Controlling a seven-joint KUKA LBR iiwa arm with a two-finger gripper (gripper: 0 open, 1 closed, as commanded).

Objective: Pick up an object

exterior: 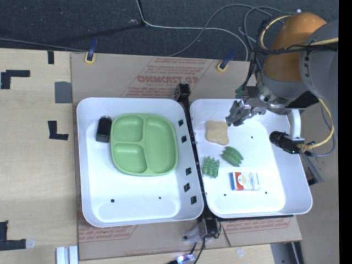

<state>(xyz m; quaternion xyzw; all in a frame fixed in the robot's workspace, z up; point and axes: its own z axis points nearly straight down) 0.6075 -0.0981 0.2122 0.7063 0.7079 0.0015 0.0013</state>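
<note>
**Nothing lifted yet: claw hangs over the right bin**

From my screen, the pick has not happened. The claw (pixel 237 114) sits above the upper part of the right bin (pixel 275 199), just right of the tan slice of bread (pixel 217 132), and I see nothing between its tips. Whether it is wide or narrow I cannot tell; it reads as a dark cluster at this angle.

Everything loose lies flat on the bin floors. In the right bin, the bread is nearest the claw, pale brown and roughly square. Below it lie a green pod-like piece (pixel 232 156), a leafy green piece (pixel 210 166) and a small white carton with red and blue print (pixel 243 181). The left bin (pixel 132 208) holds a green divided plate (pixel 144 144) with a small black block (pixel 103 129) beside its left edge.

I judge the bread the likeliest target; the descent, closing and lift all remain.
</note>
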